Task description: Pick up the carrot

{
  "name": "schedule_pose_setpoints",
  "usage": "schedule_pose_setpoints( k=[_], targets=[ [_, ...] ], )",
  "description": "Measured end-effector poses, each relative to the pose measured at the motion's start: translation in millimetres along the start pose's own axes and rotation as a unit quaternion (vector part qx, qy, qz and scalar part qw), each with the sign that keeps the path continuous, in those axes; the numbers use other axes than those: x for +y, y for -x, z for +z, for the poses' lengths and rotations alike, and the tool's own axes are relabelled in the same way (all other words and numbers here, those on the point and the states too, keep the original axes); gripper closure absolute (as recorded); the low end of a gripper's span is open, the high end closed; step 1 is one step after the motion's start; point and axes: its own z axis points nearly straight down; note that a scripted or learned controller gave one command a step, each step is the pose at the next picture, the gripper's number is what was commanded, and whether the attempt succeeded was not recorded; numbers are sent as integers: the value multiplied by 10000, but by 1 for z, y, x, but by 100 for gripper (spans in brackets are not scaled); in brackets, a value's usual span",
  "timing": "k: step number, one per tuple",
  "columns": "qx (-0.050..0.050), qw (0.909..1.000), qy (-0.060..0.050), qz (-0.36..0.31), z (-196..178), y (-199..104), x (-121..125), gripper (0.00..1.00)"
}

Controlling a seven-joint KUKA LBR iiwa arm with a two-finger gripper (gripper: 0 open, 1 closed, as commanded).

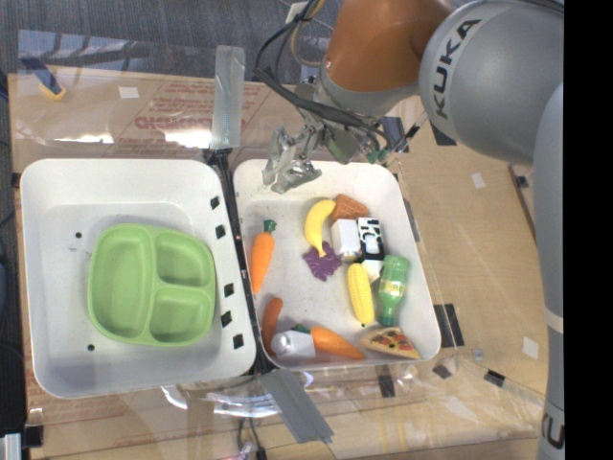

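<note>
A brown cardboard-covered worktop (124, 113) under clear plastic sheeting carries two shallow white plastic bins side by side, touching: the left bin (43, 257) and the right bin (412, 257). Grey tape strips (227, 94) lie at its far and near edges.

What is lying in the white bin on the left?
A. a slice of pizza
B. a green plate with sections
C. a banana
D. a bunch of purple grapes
B: the green plate with three sections lies in the left bin, while the toy foods sit in the right bin.
</note>
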Motion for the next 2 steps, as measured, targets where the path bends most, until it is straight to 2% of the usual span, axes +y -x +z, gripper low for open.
schedule_pose_setpoints(
  k=[1,2],
  targets=[
    [5,9995,-3,-318,-50,-25,-46,100],
    [25,9945,26,-1042,-32,-16,-28,100]
  ],
)
